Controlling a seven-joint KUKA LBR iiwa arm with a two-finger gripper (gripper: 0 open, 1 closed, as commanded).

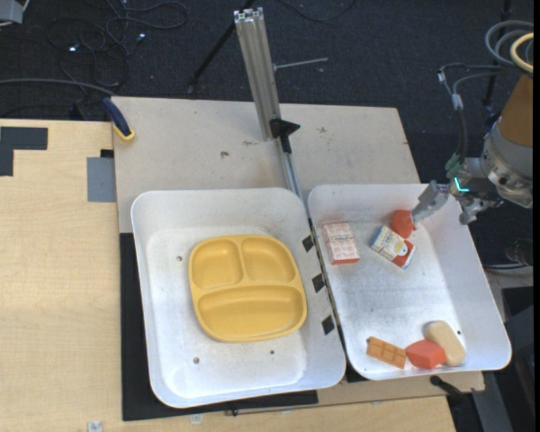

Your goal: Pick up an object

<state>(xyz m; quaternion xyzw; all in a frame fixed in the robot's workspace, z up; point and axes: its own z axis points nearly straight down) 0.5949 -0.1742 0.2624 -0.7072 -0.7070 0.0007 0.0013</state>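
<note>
Gripper [450, 202] at the frame's right edge hovers over the right bin's [486, 295] upper rim, fingers spread apart, grasping nothing. Its arm is cut off by the frame. Just left of it lie a red-capped carton [394, 244] and a small pink box [340, 242]. Yellow divided plate [247, 287] fills the left bin [157, 331].

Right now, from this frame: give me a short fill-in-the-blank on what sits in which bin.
1. The yellow divided plate lies in the ____ bin.
2. The plate has ____ compartments.
3. The small pink-and-white carton lies in the right bin, near its ____ wall.
4. The gripper hovers over the right bin's ____ corner, by the red-topped carton.

Missing words: left; three; left; far right
</note>
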